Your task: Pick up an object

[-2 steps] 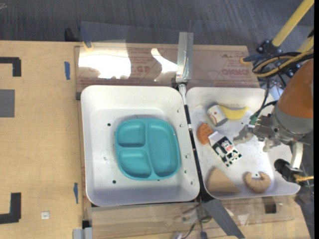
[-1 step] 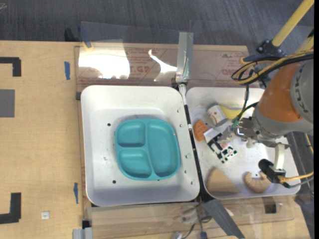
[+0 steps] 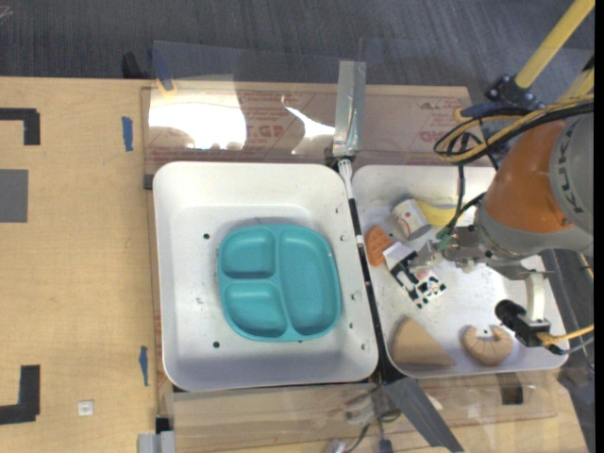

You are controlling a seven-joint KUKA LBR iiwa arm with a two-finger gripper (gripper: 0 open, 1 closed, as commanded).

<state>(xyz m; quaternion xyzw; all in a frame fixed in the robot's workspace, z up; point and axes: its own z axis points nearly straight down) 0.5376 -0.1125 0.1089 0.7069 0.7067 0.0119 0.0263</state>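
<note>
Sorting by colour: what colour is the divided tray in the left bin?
Teal, clearest in the camera view.

Grey arm [image 3: 576, 159], broad orange band, black and yellow cables, metal end effector [image 3: 420, 267]

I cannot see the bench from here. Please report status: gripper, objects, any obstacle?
Gripper low in right bin, finger state unclear. Nothing seen held. Orange piece, small can and tan cone lie loose nearby. Teal tray sits in left bin.

bright even light, glare on the clear panel [image 3: 236, 121].
</note>
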